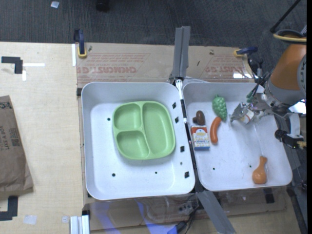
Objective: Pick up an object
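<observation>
The metal two-finger claw (241, 115) hung low over the right shallow white bin (234, 172) — whether its fingers were spread or closed could not be told. Just to its left lay a knobbly green toy grape bunch (220, 107), with an orange sausage-shaped toy (214, 129) below it, a small dark brown lump (199, 117) and a small printed box (200, 137) (red on top). An orange toy drumstick (260, 171) sat well apart. The left shallow white bin (100, 174) held a pale green divided plastic plate (145, 129).

Dark carpet (131, 9) behind wooden bench (39, 130)
</observation>
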You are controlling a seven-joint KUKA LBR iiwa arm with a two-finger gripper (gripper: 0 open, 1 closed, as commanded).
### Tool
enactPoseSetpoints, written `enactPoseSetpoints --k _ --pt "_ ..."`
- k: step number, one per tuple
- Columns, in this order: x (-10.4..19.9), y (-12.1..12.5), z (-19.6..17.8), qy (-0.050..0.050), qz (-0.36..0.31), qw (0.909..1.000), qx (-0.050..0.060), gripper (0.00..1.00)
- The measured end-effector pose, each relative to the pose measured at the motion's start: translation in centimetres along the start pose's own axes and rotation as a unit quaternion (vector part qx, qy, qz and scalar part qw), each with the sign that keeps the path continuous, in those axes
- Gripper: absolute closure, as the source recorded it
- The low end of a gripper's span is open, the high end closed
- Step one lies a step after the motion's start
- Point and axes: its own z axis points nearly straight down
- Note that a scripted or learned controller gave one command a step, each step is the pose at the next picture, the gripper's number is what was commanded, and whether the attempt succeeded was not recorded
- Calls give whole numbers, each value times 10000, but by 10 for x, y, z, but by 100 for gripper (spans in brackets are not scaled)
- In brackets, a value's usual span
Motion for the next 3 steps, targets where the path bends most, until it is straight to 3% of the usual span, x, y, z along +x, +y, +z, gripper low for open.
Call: enactPoseSetpoints --k 1,2,3 --pt "0 0 0 0 0 10000 0 0" --pt "-7 -1 -10 -54 26 10000 -10 100" --pt "52 12 -100 -58 232 9997 -15 100"
